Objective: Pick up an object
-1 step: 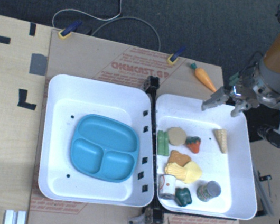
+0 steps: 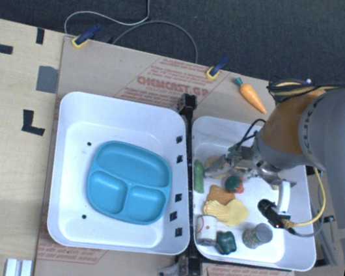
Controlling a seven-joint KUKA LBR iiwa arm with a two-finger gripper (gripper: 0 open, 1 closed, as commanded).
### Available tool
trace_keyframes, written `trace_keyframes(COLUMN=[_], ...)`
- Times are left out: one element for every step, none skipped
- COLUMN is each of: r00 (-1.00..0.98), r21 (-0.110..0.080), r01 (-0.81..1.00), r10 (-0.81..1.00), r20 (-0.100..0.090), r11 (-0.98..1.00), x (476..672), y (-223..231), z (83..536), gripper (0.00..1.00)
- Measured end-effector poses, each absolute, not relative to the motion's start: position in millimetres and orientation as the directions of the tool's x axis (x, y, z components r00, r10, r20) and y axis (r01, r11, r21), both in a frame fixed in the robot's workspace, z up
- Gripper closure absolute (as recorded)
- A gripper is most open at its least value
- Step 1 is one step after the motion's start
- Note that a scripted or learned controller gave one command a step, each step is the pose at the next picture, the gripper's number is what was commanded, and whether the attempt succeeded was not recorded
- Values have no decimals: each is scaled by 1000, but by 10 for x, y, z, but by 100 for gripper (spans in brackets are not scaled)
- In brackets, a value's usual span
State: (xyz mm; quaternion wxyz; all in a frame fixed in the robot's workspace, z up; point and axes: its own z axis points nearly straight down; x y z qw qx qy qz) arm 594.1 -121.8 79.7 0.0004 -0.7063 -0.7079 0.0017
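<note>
Desk: cardboard sheet carrying two white bins, blue tray (image 2: 129, 182) lying in left bin (image 2: 70, 116) | Right bin (image 2: 300, 256): toys clustering, green ball (image 2: 234, 184) sitting under claw (image 2: 231, 171) | Claw: reaching down, grip state — cannot tell | Step: seemingly closing in on pick | Next: needing firm closure, then straight lift

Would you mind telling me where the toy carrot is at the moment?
The toy carrot lies outside both bins on the cardboard sheet, just beyond the far edge of the right bin, near the blue clamp in the camera view.
</note>
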Motion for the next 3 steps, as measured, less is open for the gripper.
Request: trace_keyframes(r00=[0, 1, 1], r21=[9, 13, 14], r01=[1000, 1000, 1000], r10=[1000, 1000, 1000], r20=[-3, -6, -7], r11=[0, -1, -1], x=[5356, 5068, 4869], y=[-1273, -1134, -990], z=[878, 879, 876], gripper=[0, 0, 0])
